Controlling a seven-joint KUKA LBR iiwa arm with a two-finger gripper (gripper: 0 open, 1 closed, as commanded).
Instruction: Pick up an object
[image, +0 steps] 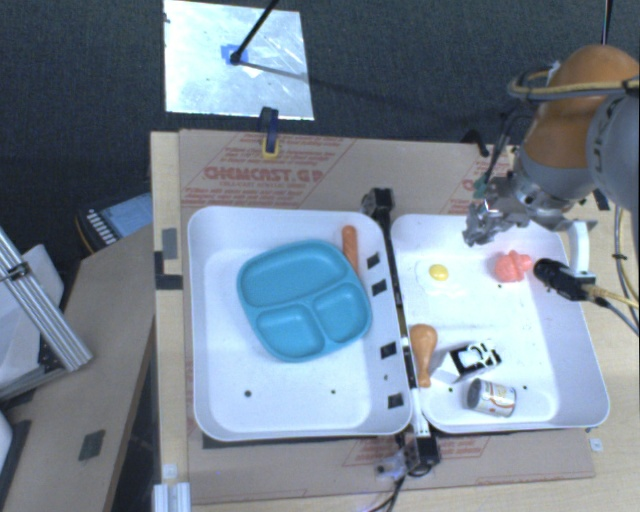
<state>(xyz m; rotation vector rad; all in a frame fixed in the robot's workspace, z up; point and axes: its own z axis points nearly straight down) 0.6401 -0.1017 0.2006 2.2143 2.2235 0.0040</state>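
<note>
From the camera view, two shallow white bins are seen side by side on the worktop (300, 165), which is covered with printed brown cardboard. In the left bin (215, 300) a blue divided plate (303, 298) is laid flat, and a slim orange carrot-like piece (350, 247) is found just beside the plate's upper right edge, near the divider between the bins.

In the right bin (570, 340) several small things are scattered. A fried-egg toy (438, 273) with a yellow yolk is placed in the upper left part. A pink lumpy object (513, 266) is found to the right of it, near a black fitting (556, 275) at the bin's right rim. A tan drumstick-shaped piece (423, 350) is laid along the divider, lower down. A small black-and-white object (474, 357) is seen right of it, and a silver can (491, 397) is laid on its side just below that, near the front wall.

The grey arm with its orange band (578, 95) is extended in from the right, and the hand (482, 225) is held over the upper edge of the right bin, above the egg toy and left of the pink object, well apart from both. Nothing is seen between its fingers; whether they are spread or pressed together cannot be told.
</note>
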